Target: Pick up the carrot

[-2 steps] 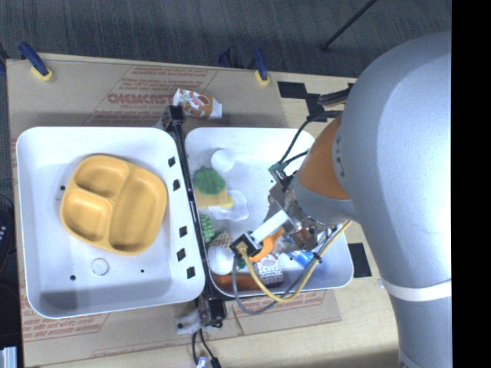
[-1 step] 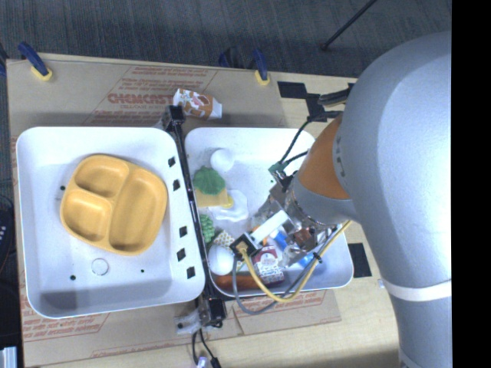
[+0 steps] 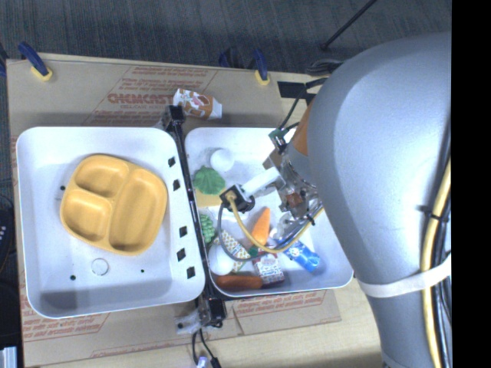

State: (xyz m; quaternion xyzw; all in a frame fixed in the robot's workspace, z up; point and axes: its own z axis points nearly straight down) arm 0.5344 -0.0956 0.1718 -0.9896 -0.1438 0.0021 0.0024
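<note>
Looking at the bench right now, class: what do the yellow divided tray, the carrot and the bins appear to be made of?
Yellow tray: probably moulded plastic, matte, with soft rounded compartment edges.
Carrot: likely toy plastic or rubber; evenly orange and smooth.
Bins: white, thin-walled with rounded corners and a slight sheen, so apparently plastic.
The bench sheet beneath them looks like printed cardboard.

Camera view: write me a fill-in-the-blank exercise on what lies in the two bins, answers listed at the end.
1. The yellow divided tray lies in the ____ bin.
2. The carrot lies in the ____ bin.
3. The blue item lies to the ____ of the carrot in the picture.
4. The gripper is over the ____ bin.

Missing words: left; right; right; right
</note>
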